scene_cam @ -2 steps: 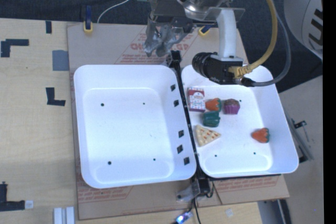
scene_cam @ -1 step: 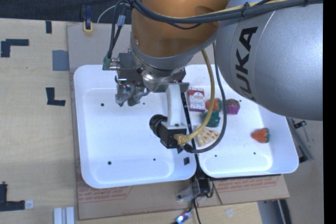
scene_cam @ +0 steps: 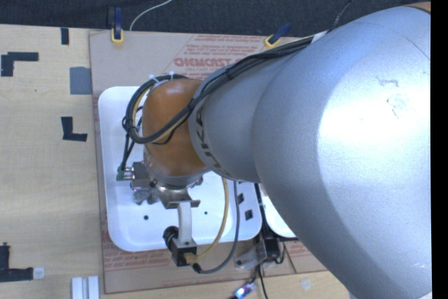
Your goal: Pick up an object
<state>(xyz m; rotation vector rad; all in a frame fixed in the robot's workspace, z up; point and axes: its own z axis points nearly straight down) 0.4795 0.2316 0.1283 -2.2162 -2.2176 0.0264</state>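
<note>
The arm (scene_cam: pixel 336 150) looms in from the right and bends down over the left bin (scene_cam: pixel 115 105); its orange band (scene_cam: pixel 171 129) sits above the middle of that bin, and the pincer (scene_cam: pixel 162 194) hangs under the wrist, aimed at the bin floor. Whether the pincer is open or closed, and whether it has hold of anything, I cannot tell, as the wrist covers it. By my reckoning the object it wants lies in the left bin beneath the wrist, hidden from me. To do this step well I would come straight down, centred on the object and clear of the bin's near wall; close only once level with the object; then lift plumb, well away from the right bin (scene_cam: pixel 276 220) and the counter (scene_cam: pixel 42 185), and check the catch once the wrist is clear.
</note>
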